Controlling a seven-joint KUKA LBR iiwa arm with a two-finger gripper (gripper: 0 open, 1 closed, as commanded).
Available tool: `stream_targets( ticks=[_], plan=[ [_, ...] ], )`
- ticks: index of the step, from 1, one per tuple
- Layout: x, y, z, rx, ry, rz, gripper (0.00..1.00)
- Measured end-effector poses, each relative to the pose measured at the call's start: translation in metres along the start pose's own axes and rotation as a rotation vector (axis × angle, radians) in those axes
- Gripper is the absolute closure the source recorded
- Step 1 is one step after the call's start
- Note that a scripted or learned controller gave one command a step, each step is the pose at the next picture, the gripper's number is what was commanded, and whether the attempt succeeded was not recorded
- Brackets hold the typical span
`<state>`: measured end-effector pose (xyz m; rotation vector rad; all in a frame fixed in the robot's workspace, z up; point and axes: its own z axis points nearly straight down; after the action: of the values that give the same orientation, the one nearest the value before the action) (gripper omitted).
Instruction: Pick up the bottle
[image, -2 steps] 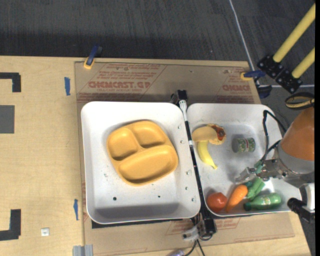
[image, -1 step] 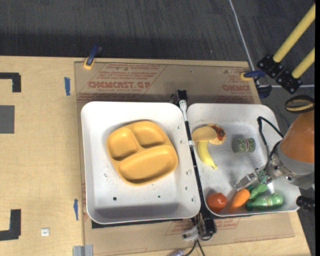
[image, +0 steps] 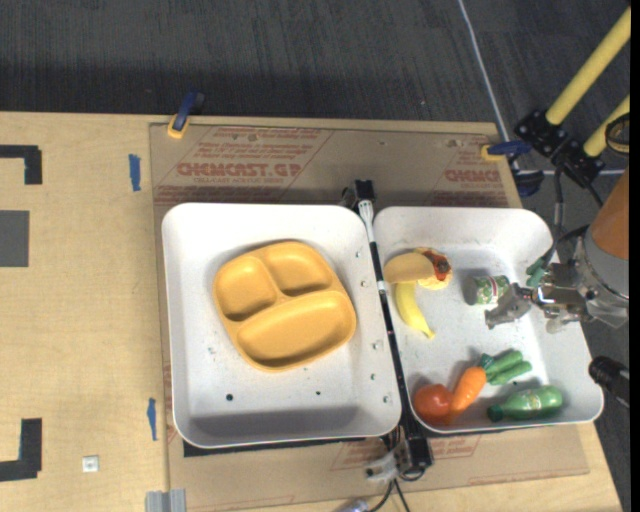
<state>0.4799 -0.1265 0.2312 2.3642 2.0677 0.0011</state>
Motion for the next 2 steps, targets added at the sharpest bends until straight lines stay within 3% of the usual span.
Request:
stream_targets(
  ticks=[1,2],
  plan=[
    [-0.033,0.003,0.111,0.002,0.000,-0.121,0.00],
    [-0.066,0.009,0.144,-0.001,0.001,-0.518,0.00]
  ],
)
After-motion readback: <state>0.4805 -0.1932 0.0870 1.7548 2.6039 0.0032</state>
